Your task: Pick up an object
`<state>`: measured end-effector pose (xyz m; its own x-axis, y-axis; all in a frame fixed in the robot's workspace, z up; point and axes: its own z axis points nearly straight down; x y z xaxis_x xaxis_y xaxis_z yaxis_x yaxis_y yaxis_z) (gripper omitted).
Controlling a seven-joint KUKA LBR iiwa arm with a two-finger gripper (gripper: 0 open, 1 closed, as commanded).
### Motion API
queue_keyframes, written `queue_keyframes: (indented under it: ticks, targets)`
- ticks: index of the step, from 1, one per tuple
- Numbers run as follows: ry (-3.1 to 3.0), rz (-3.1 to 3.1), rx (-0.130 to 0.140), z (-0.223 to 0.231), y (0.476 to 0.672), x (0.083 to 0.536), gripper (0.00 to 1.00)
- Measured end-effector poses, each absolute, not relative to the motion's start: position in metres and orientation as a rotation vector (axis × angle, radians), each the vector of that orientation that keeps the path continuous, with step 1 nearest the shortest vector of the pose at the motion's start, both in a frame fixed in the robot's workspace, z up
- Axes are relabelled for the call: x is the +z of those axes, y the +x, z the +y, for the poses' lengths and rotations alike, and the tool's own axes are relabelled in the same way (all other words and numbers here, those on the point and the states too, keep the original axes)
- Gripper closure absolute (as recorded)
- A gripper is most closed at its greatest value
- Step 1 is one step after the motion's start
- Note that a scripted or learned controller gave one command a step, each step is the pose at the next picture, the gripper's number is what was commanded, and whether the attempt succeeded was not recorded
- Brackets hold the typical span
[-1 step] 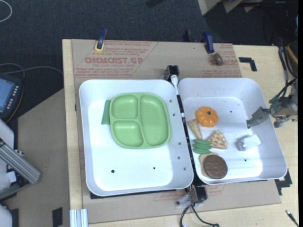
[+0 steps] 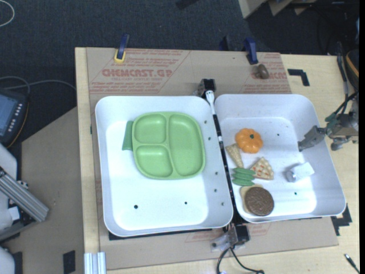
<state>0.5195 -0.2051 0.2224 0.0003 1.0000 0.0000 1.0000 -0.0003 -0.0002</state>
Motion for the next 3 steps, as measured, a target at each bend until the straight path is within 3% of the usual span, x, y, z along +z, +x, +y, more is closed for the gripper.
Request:
queue_keyframes:
  ticks: [2, 3]
  targets:
    - [-2.218, -2.217, 0.003, -0.199, 0.522, 0.128, 0.0]
    - [-2.241, -2.235, -0.007, -0.204, 0.526, 0.104, 0.0]
